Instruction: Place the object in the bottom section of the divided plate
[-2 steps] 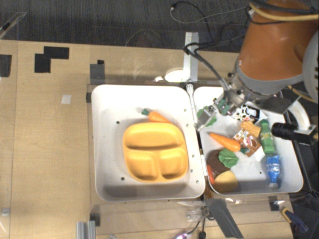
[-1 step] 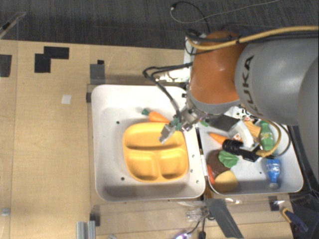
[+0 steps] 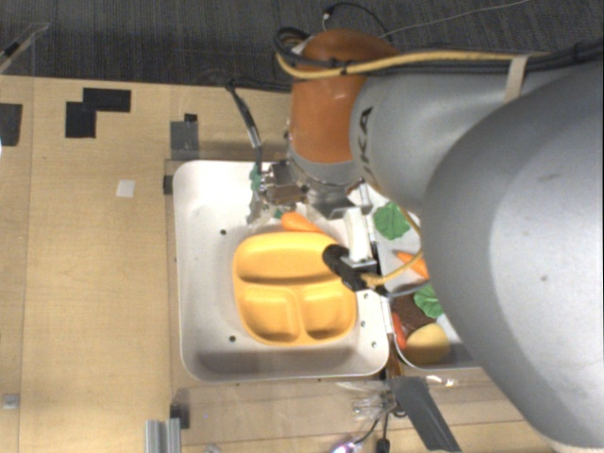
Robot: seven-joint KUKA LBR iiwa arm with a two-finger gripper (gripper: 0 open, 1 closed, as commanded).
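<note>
Carrot point(image 3: 300, 222) sits at the upper rim of the plate point(image 3: 274, 258) in the left bin point(image 3: 203, 281), just under the gripper point(image 3: 288, 204). Jaw state: we cannot tell, since the wrist hides it. We judge the carrot to be a light, stiff, smooth toy that is likely to roll or slip. We would pinch across its thick middle, not the tapered tip.

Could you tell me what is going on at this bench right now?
The grey arm's gripper hangs over the left bin, at the far edge of the yellow divided plate. An orange carrot-like piece lies at that edge, right beside the gripper; whether it is gripped is unclear. It is not in any plate section yet.
</note>
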